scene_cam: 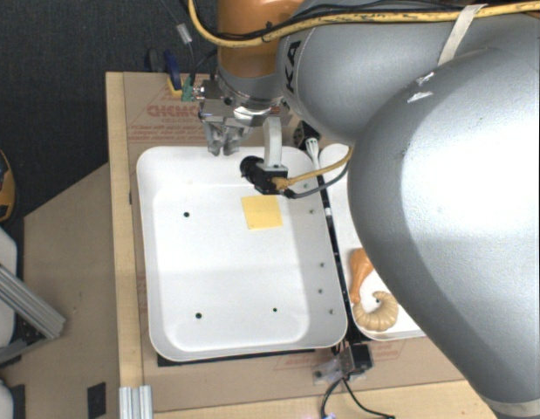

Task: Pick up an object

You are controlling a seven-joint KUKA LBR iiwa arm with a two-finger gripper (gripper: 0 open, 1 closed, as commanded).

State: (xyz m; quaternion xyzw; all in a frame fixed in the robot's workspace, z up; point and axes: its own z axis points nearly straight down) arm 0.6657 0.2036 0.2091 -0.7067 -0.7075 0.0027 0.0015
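Filling the right side of the view, the big grey arm of the robot is the closest thing to the camera, and it hides most of the right white plastic bin. At the visible near corner of this bin lies a tan curled object like a shell or a pastry, with an orange piece just behind it, touching the wall between the bins.

On the left, the shallow white plastic bin holds one flat yellow square piece, like a slice of cheese or a sponge sheet. It lies on the floor of the bin, in the far half, a little to the right of the middle.

Above the far rim of the left bin hangs the metal two-finger gripper, under the orange band of the wrist. It is well apart from the yellow square and nothing is between its fingers; I cannot tell if they are open or closed. A small black part with a yellow cable hangs just behind the yellow square.
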